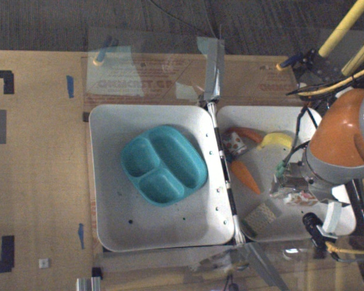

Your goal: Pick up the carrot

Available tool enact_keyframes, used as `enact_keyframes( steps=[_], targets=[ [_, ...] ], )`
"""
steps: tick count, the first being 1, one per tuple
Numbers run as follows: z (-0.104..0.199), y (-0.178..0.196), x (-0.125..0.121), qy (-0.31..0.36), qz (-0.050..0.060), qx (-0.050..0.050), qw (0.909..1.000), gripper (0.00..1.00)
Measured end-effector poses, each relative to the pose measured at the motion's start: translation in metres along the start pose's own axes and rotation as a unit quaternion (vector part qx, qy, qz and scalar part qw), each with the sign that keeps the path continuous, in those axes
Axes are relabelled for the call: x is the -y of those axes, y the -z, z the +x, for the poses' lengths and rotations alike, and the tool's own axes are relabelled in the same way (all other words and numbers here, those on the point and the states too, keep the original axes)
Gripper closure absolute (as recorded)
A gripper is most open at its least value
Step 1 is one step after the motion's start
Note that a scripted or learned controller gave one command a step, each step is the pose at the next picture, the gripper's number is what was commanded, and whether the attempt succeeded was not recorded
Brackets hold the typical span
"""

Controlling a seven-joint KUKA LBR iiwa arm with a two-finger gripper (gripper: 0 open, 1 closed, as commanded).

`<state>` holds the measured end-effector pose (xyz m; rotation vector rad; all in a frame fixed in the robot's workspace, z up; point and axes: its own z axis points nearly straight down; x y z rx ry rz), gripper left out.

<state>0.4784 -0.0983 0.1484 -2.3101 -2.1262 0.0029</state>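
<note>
orange carrot (245, 176) lies slantwise in the right bin, near its left wall.

A robotics lab: taped marks (70, 86) on a plywood bench (36, 162) (cables (170, 11) trail across carpet).

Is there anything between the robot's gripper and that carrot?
No. In the camera view, only bare white bin floor separates the carrot from the gripper.

My bench (36, 180) is tan wood with black (1, 82) and blue tape marks (70, 86); dark grey carpet (79, 11) beyond, black cable (170, 11) across it.
</note>
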Motion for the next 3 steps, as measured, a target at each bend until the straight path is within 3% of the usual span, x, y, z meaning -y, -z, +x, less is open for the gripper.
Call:
enact_keyframes(
  steps=[1,2,3],
  targets=[
    [0.105,0.035,0.008,-0.200,0.000,0.000,0.9798,1.00],
    [0.052,0.035,0.004,-0.330,0.000,0.001,0.9441,1.00],
    [0.061,0.035,0.005,-0.597,0.001,0.000,0.8020,1.00]
  ],
)
